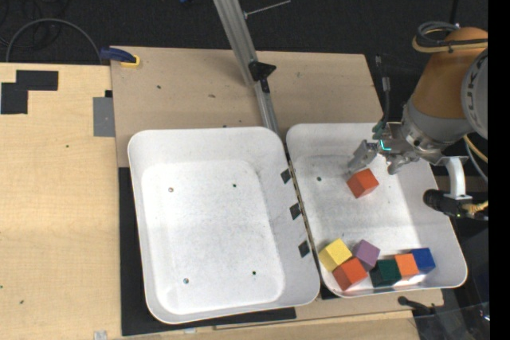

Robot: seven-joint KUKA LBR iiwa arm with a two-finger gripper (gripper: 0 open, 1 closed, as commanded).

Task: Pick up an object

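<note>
An orange-red cube (362,183) lies alone on the floor of the right bin (323,151), near its middle. My gripper (377,162) hangs just above and behind the cube, its two fingers spread apart. The left fingertip (358,161) is right over the cube's top edge and the right one is off to the side. Nothing sits between the fingers, so the gripper is open. Along the bin's front edge is a cluster of cubes: yellow (336,252), red (349,273), purple (366,252), green (386,272), orange (407,263) and blue (423,259).
The left bin (159,147) stands beside the right one, joined by black clips (295,211). A slanted aluminium bar (239,36) runs from the top down to the gap between the bins. The arm's orange band (446,84) rises at the right.
</note>
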